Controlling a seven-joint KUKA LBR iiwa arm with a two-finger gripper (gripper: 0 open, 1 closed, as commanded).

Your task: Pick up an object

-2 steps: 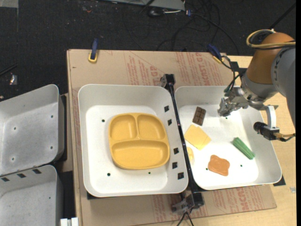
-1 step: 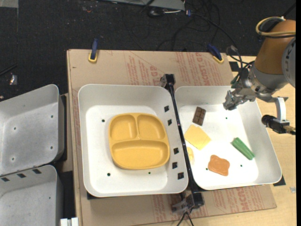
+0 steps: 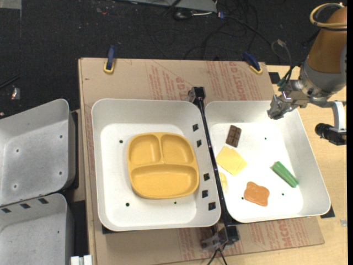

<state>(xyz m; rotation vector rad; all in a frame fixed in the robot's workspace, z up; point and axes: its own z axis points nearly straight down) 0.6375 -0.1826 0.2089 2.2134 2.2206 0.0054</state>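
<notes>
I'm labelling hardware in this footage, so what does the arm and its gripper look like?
The arm is grey metal with a broad orange band, rounded and barrel-shaped, above the wrist. A thin dark cable runs along it near the wrist. The gripper is small, grey and dark, of blocky metal parts. No lettering or markings are legible on either.

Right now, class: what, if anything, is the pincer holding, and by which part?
Nothing. The pincer hovers over the right bin's far rim, apart from the objects lying in it.

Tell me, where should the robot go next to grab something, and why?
Probably lower the tool toward the brown bar, the closest piece. The tool sits over the right bin's far rim, holding nothing, and the bar lies apart from the yellow slice.
</notes>
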